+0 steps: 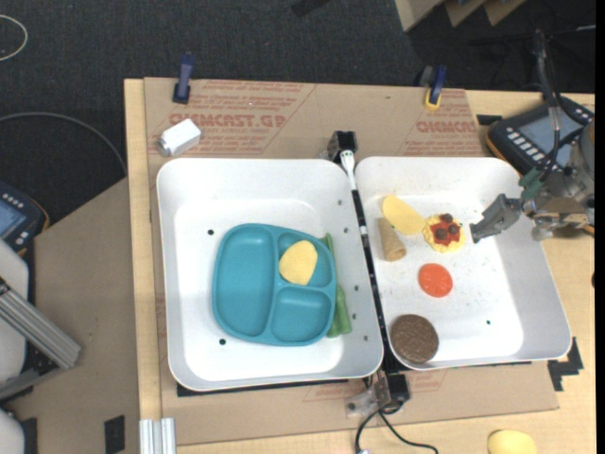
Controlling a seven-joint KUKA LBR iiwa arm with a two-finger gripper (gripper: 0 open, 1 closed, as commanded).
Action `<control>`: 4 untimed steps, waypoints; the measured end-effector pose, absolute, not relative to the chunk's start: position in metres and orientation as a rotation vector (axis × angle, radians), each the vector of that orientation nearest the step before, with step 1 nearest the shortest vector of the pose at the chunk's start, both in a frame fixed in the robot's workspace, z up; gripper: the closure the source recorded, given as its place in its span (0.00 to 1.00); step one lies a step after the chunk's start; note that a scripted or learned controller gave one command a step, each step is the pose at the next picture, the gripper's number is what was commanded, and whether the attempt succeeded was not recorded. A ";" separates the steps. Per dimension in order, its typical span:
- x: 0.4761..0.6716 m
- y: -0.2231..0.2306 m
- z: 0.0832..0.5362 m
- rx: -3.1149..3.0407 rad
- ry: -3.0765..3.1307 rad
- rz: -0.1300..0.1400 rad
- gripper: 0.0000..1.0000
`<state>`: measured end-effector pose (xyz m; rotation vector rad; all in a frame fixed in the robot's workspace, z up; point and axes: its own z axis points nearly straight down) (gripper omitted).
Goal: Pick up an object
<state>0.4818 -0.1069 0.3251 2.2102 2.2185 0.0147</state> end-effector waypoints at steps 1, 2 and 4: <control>0.491 -0.229 0.306 2.229 2.204 -0.006 0.00; 0.480 -0.211 0.391 2.211 2.215 0.007 0.00; 0.480 -0.224 0.547 2.214 2.215 0.002 1.00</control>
